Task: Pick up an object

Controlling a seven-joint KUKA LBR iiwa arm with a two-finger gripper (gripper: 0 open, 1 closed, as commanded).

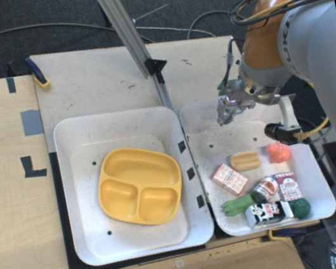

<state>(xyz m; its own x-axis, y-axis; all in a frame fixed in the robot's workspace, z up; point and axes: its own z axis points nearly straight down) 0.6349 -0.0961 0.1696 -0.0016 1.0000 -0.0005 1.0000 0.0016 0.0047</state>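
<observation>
**Gripper over the far end of the right bin, items clustered at the near end**

Pale bench carries two shallow white bins side by side, with dark floor and loose cables beyond its far edge. At the near end of the right bin lie the things to pick from: a tan bread-like roll, a small pink-and-white box just left of it, and a salmon-pink rounded piece to the right. Nearer the camera sit a green leafy piece, a round can, a red-and-white packet, a black-and-white carton and a dark green ball, all packed close together.

The gripper hangs above the bare far part of that bin, well apart from the cluster; whether it is spread or pressed together cannot be told, and nothing shows in it. The grey arm with its orange band crosses in from the right.

The left bin holds a yellow three-compartment tray. A slanted metal post rises from the bench beyond the gap between the bins, and a blue-and-yellow clamp sits at the bench's far left corner.
</observation>
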